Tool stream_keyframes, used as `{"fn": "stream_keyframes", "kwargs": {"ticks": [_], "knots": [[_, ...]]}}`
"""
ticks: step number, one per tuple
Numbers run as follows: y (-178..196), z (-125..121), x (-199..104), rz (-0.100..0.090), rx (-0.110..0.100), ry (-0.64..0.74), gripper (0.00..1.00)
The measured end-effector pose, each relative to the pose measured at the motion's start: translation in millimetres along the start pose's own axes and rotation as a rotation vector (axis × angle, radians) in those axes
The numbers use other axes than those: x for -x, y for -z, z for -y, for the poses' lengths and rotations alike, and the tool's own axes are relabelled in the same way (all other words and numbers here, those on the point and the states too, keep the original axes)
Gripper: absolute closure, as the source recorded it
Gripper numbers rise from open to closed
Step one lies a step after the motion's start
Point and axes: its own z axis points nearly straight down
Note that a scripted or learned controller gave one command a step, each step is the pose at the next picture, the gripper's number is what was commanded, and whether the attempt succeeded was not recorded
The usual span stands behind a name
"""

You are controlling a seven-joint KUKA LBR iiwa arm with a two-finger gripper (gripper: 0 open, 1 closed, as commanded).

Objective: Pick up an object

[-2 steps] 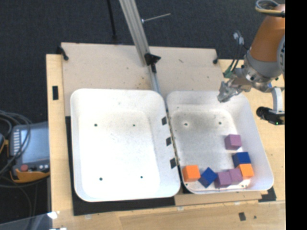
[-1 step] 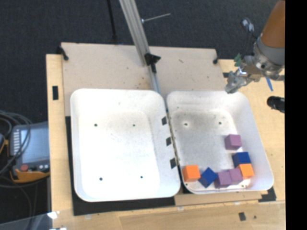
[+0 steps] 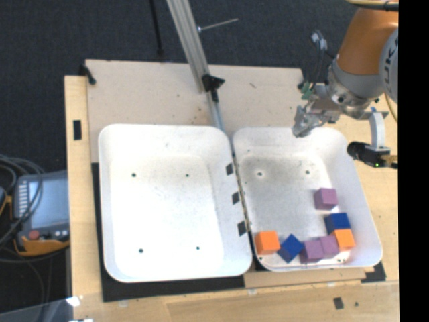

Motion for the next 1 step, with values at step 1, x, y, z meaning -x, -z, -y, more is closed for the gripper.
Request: {"fn": "stream_keyframes", "kwargs": {"ticks": [1], "knots": [[-8.6, 5.5, -60.0, -0.002, -0.001, 0.002, 1.0]]}}
